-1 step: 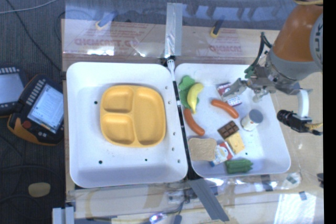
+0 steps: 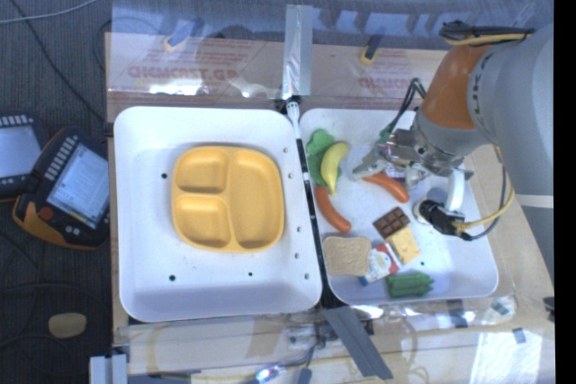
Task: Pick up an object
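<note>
Right of centre, the tool (image 2: 389, 165), its grip state impossible to tell, should settle squarely over the orange carrot (image 2: 389, 186) before pinching.

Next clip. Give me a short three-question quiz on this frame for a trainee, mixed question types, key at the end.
1. True or false: the yellow plate lies in the left bin.
2. Which item lies nearest the pincer? A) the orange carrot B) the green pepper C) the slice of bread
3. Fill in: the banana lies in the ____ bin.

Key: 1 true; 2 A; 3 right.
</note>
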Action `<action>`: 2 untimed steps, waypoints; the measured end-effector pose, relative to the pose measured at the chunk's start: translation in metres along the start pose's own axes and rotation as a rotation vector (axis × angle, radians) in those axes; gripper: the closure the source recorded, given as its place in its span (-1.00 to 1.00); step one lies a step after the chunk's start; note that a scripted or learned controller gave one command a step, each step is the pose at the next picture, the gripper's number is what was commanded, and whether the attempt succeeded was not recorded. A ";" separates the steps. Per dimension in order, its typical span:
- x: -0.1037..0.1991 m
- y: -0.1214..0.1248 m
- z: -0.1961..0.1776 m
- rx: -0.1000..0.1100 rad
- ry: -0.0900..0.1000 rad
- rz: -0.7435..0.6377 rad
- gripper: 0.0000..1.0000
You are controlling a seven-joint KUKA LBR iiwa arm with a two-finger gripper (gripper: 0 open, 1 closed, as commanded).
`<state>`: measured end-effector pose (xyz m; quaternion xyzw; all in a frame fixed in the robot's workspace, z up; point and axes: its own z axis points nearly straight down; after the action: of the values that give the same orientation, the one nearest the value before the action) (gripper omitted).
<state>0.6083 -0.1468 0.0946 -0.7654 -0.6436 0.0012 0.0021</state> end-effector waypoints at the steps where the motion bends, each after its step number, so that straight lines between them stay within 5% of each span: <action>1: 0.001 0.000 -0.006 0.005 0.002 -0.001 1.00; 2: 0.000 0.000 -0.006 0.005 0.002 -0.001 -1.00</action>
<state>0.6081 -0.1463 0.1010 -0.7650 -0.6440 0.0020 0.0045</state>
